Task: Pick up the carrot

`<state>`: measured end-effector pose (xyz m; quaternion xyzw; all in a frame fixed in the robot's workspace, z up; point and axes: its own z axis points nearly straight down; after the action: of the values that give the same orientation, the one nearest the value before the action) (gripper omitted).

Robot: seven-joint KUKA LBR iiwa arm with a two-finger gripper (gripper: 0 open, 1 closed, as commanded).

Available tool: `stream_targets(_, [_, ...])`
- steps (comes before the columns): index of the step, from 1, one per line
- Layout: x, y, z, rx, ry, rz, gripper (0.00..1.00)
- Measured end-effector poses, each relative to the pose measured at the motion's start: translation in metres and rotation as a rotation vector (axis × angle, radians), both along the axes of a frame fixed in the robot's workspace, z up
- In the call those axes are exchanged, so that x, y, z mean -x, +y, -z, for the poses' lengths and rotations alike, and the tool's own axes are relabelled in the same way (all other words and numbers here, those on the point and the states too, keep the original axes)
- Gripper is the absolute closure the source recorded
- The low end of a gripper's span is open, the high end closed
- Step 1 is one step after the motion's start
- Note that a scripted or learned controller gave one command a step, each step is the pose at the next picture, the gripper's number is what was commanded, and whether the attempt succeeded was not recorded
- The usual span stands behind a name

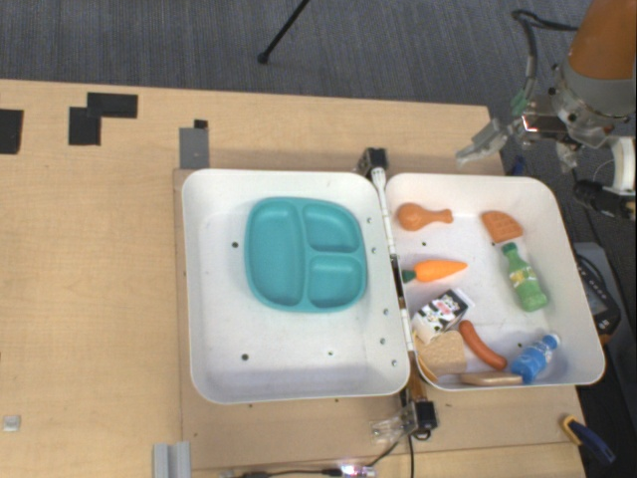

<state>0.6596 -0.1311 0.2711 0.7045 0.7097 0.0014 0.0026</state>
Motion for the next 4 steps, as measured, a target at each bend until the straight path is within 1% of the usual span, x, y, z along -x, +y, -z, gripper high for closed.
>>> stream_targets(1, [0.107,0.056,0.090,-0.005,0.011,0.154,0.00])
stream_targets(2, [0.143,0.034,0.167,-0.004,0.008,0.365,0.00])
stream_targets(3, [0.025,0.045,0.186,-0.005,0.003,0.449,0.00])
stream_targets(4, [0.061,0.031,0.187,-0.003,0.007,0.546,0.00])
